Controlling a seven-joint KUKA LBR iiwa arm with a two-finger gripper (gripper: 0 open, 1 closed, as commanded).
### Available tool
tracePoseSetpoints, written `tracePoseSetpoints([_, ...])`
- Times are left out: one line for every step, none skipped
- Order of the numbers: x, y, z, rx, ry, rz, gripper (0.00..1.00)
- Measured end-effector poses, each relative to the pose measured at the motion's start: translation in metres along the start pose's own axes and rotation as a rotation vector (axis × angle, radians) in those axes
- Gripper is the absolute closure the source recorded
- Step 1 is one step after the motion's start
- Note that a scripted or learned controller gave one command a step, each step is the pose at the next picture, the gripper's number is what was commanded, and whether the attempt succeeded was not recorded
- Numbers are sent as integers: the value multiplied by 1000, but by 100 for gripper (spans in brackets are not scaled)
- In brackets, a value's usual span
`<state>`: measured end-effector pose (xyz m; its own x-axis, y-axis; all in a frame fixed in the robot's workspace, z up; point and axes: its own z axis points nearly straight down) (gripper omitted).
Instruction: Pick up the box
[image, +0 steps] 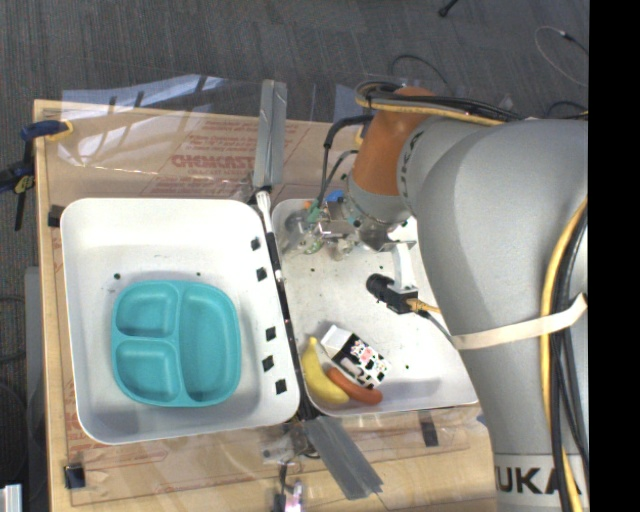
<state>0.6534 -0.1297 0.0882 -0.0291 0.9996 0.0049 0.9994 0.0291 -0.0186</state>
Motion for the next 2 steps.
tracePoseSetpoints([-59,-36,-3,-16,-5,-109,0])
tracePoseSetpoints([-6,-42,-2,-13,-6,-265,0])
